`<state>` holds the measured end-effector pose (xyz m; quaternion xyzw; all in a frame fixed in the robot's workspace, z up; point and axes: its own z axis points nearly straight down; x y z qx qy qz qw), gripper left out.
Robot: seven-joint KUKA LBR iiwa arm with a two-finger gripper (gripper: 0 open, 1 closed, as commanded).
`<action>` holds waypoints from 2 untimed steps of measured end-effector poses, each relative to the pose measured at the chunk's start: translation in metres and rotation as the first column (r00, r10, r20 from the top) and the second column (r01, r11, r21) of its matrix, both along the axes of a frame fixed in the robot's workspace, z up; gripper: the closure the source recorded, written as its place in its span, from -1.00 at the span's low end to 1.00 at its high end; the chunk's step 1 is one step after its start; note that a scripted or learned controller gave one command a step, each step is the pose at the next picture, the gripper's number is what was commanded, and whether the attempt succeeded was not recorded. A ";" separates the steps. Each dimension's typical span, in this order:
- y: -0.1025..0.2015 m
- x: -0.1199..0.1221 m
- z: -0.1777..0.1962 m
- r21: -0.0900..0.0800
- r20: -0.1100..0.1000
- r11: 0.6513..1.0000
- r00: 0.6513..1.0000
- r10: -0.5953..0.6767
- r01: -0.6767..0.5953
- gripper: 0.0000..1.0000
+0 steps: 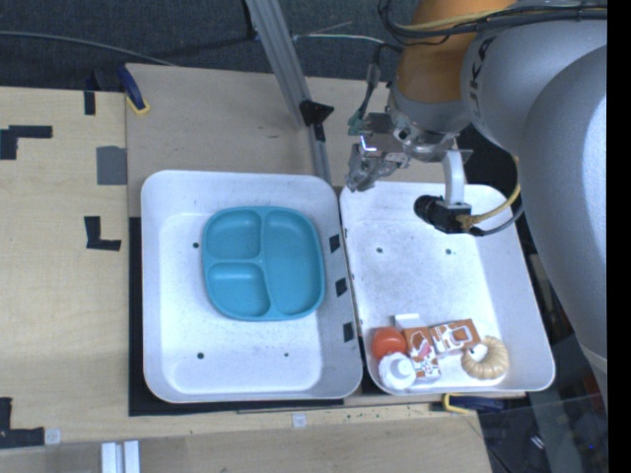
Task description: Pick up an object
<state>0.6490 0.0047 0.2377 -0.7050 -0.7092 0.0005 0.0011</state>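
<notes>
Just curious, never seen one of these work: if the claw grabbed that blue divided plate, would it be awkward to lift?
Probably awkward. The blue divided plate lies flat in the left bin, so its low rim offers little to pinch. It looks like smooth, stiff plastic, so it might slip but shouldn't flop. Being wide, it would likely tilt if gripped at one edge.

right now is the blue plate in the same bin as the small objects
No, the blue divided plate lies in the left bin, while the small objects cluster in the right bin's near corner.
</notes>
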 end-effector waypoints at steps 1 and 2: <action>0.050 -0.011 -0.012 0.000 -0.001 1.000 1.000 0.000 0.000 1.00; 0.096 -0.011 -0.017 0.000 0.000 1.000 1.000 0.000 0.000 1.00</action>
